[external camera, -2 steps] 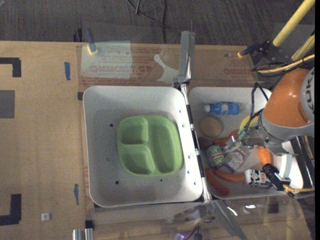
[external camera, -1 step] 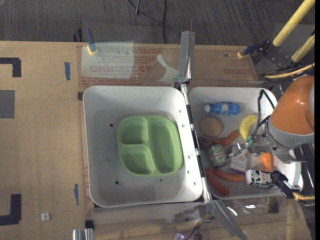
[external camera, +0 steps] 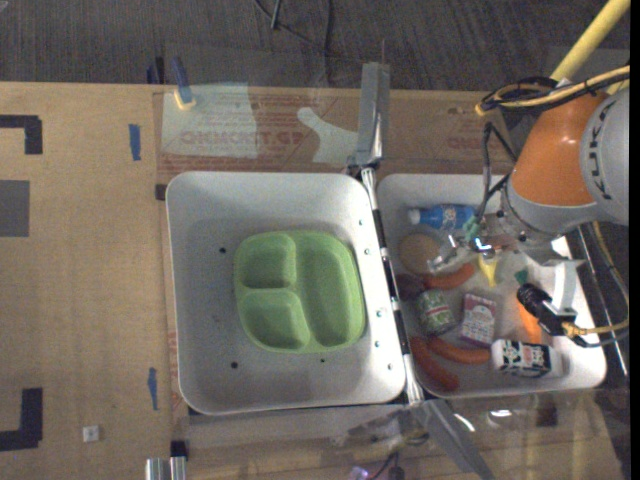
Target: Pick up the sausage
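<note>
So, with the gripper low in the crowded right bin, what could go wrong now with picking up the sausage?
1. There are several sausages: one by the gripper at, others near the front wall and. It may take a neighbour instead.
2. The can, the small carton and the bottle lie close together, so a closing grip might catch or push them.

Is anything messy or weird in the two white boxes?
Nothing looks spilled or broken. The right bin is a jumble: sausages, a small can, a blue bottle and a little carton lie crowded at all angles. The green divided tray sits a bit crooked in the left bin.
</note>
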Motion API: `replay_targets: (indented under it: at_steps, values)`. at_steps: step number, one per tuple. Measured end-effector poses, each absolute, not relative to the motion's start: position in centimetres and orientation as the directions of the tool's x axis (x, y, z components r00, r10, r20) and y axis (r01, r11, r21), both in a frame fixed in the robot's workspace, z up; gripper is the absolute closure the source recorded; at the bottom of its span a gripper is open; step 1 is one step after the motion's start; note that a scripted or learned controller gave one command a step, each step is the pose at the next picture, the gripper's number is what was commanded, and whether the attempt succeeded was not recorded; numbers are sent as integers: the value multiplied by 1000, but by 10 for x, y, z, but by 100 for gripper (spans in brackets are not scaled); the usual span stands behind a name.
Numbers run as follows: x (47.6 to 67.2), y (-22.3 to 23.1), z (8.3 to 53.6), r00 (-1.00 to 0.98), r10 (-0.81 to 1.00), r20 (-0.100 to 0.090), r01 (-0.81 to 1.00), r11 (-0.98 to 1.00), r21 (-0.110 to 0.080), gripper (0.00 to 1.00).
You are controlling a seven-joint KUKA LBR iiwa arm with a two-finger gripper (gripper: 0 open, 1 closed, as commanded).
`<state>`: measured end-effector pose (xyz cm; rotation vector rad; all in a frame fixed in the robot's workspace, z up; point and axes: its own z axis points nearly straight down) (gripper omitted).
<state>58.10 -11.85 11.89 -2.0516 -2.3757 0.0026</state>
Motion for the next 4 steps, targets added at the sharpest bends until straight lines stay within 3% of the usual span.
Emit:
replay_targets:
  at_steps: [1, 2, 3, 4]
  values:
    - [616, -113, 91, -150, 989, -3, 989, 150, 10, 0]
    - [553, -143, 85, -193, 981, -1, 981, 193, 1, 0]
    - [553, -146, 94, -187, 982, 0, 982, 187, 1, 100]
    - [551, -76, 257, -396, 918, 1, 918, 396, -2, 100]
